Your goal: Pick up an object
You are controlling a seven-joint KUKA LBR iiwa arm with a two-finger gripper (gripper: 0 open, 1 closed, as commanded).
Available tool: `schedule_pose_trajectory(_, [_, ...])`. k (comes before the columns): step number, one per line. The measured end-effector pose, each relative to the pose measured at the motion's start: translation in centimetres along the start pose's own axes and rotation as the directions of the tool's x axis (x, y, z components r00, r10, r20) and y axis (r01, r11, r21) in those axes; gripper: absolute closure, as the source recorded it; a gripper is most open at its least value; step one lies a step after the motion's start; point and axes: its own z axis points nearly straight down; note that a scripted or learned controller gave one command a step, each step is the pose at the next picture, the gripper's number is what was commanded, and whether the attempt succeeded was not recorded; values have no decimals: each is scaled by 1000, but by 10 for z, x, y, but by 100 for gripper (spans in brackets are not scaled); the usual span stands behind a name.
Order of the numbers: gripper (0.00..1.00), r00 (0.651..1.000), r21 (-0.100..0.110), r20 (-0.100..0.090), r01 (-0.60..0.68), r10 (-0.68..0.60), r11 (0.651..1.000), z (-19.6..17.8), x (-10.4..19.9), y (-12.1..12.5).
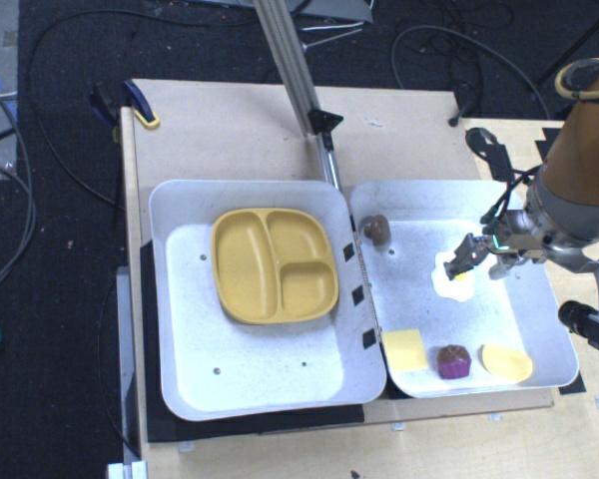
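Even overhead light, white bins (270, 392) glaring slightly, mild softness throughout

My arm (579, 158) reaches in from the right, wrist bent downward, with my jaws low and pointing left.

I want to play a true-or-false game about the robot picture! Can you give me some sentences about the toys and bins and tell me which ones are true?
1. The yellow divided plate sits in the left bin. True.
2. The purple toy lies on the plate. False: it is in the right bin, near the front edge, between the yellow square and the round yellow piece.
3. The gripper is over the right bin. True.
4. The brown toy is in the right bin's front corner. False: it sits at the back, by the wall between the bins.
5. The gripper hangs above the white and yellow toy. True.
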Motion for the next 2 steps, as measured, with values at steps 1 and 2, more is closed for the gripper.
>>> schedule_pose_trajectory(1, [0, 1000, -1, 0, 0, 0, 1000, 0, 0, 0])
schedule_pose_trajectory(2, [0, 1000, 3, 0, -2, 2, 1000, 44, 0, 5])
